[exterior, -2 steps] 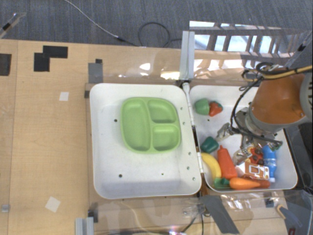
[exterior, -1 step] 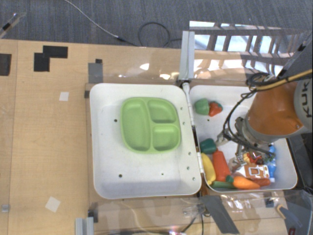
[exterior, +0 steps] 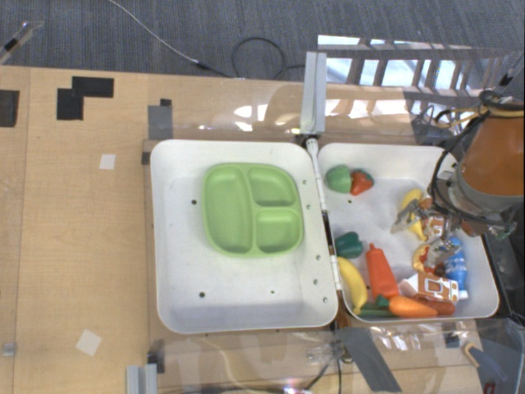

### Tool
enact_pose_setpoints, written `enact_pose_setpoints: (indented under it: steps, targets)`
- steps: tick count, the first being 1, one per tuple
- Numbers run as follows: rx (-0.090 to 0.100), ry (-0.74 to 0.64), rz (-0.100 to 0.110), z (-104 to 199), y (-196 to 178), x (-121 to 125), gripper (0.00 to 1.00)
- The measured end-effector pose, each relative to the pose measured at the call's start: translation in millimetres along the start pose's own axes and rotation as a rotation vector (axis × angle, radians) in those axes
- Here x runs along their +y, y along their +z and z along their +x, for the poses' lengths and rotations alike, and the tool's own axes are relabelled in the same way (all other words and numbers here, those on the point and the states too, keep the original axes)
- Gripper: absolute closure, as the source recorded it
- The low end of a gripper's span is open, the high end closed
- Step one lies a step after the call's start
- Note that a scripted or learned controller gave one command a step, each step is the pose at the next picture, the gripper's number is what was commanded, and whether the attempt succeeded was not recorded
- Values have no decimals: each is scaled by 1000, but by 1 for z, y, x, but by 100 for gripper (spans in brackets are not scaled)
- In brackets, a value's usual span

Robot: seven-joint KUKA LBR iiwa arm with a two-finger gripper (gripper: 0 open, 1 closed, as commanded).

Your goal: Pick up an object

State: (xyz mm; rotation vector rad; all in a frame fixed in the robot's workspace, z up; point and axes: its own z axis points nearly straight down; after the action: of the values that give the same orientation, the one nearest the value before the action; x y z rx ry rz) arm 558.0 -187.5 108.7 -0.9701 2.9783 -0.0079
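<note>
the metal pincer (exterior: 432, 230), its state impossible to tell, hangs above a yellow plastic banana (exterior: 414, 210), an orange plastic bottle (exterior: 380, 272) leftward.

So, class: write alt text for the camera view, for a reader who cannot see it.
The arm reaches from the right, its gripper low over toy food in the right bin. The left bin holds a green divided plate.

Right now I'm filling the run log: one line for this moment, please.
end effector low in right bin | over toy pile | grasp unconfirmed | green tray in left bin
</note>
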Motion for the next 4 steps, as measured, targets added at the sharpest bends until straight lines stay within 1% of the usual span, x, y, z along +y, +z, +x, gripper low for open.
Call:
enact_pose_setpoints:
  steps: [1, 2, 3, 4]
  targets:
    - [-6, 1, 3, -43, 18, 26, 0]
    - [-3, 123, -2, -114, 21, -4, 0]
    - [-2, 170, 2, -58, -3, -43, 0]
    - [-3, 202, 2, -13, 20, -32, 0]
